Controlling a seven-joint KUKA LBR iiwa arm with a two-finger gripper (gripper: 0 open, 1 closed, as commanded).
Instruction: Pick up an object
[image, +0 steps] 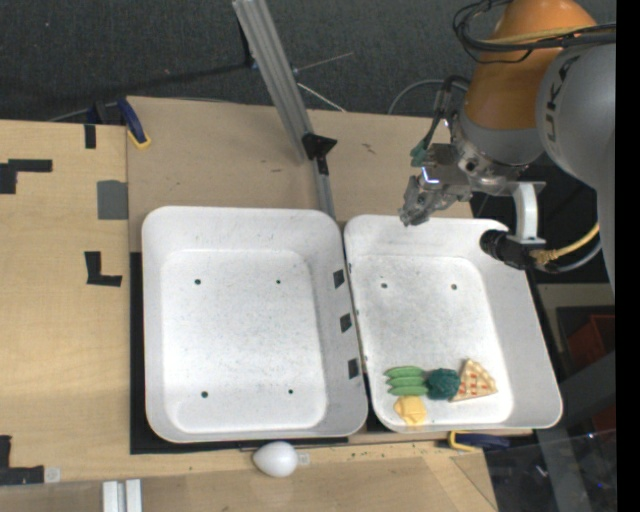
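The small toy foods sit bunched in the near corner of the right-hand shallow white plastic bin (520, 300), probably because its floor lets loose things gather against the low wall there: a green ridged pea-pod-like piece (405, 378), a dark teal leafy lump (441, 381), a tan triangular pizza slice with red spots (475, 381) and a small yellow piece (410, 408), all touching or just beside one another. That crowding matters, since any of them would serve as the object to pick up, yet closing on one is likely to nudge its neighbours. The grey arm with the orange band reaches in from the right, and its jaws (416, 208) hang over the far rim of the same bin, well apart from the cluster, which lies at the opposite, near end. The tips point downward, but they are small and dark against the rim; I cannot tell whether they are apart or together, and nothing is seen between them. The left-hand white bin (160, 300) lies alongside, and a white egg-shaped object (276, 458) rests on the pale wooden counter (60, 300) just outside its near edge. Judging from this, the pick has not begun; the jaws would need to travel toward the near corner and descend.
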